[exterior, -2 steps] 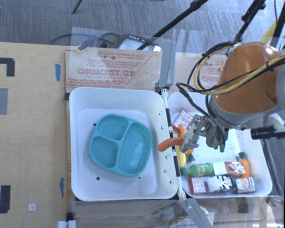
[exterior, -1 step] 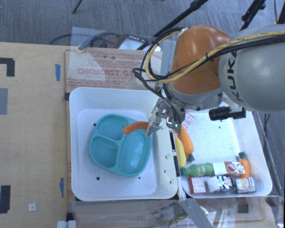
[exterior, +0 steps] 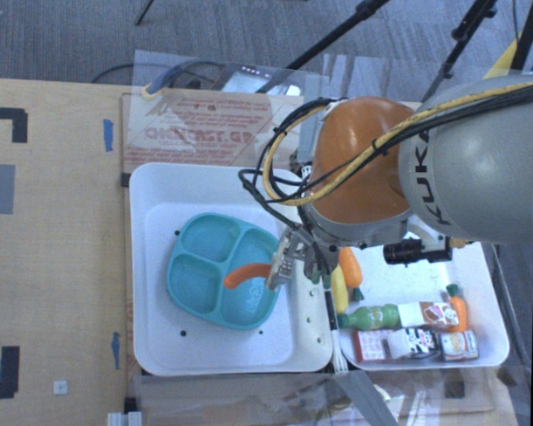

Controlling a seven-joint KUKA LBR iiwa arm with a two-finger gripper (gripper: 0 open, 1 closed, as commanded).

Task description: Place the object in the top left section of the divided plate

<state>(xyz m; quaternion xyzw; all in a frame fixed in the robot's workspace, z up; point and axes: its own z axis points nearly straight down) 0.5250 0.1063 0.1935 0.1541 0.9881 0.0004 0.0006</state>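
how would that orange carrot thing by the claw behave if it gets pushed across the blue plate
The long, tapered orange toy carrot looks rounded, so it would probably roll. It looks like light plastic, likely sliding easily. The raised dividers of the teal divided plastic plate might stop it.

A teal divided plate sits in the left white bin. The gripper hangs over the plate's right edge, its fingers closed around one end of an orange carrot-shaped object that reaches left across the plate's divider. Right of the plate, the second bin holds a green bottle, small cartons and another carrot.
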